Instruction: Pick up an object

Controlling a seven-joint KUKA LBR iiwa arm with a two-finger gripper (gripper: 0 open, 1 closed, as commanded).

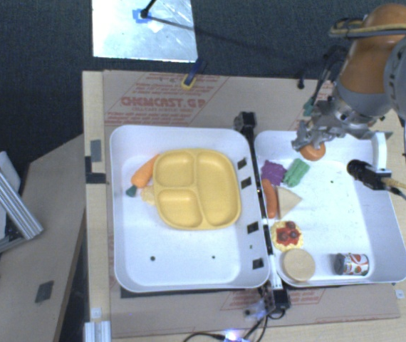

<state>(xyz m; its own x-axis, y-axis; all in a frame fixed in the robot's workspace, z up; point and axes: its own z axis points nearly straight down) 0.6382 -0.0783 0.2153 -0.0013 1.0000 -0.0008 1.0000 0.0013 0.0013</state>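
The hand (313,142) sits over a small orange toy (314,151), grip state I cannot tell; it looks light, rigid, smooth—best pinched across its middle.

Yellow divided plate (192,189), center-left. Orange carrot (144,170) w/ green top at its left. Purple piece (273,171) & green piece (297,172), upper mid-right. Red/yellow pizza toy (287,234), tan disc (298,264), red/silver can (351,263) lower right. Bins white (181,276).
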